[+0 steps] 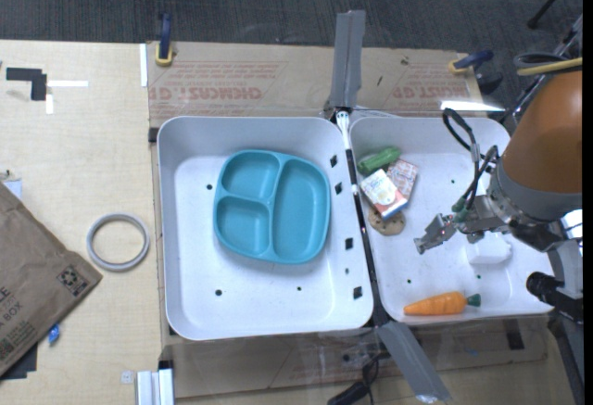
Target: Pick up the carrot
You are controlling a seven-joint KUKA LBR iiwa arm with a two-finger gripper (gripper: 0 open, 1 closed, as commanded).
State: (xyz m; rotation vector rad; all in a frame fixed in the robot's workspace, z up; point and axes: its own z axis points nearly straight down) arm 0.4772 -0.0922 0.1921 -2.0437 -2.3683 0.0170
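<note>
An orange carrot [434, 305] with a small green top lies along the front wall of the right bin [422, 259], green end pointing right. My gripper [434, 236] hangs over the middle of that bin, behind the carrot and apart from it. Its fingers look open, with nothing between them. The grey arm with its orange band [554, 139] reaches in from the right and hides the bin's right side.
At the right bin's back left lie a green vegetable [378, 159], a small white and red packet [384, 192] and a brown cookie [386, 223]. A white object [491, 251] sits under the wrist. The left bin holds a blue divided plate [273, 206]. A tape ring [118, 240] lies on the bench.
</note>
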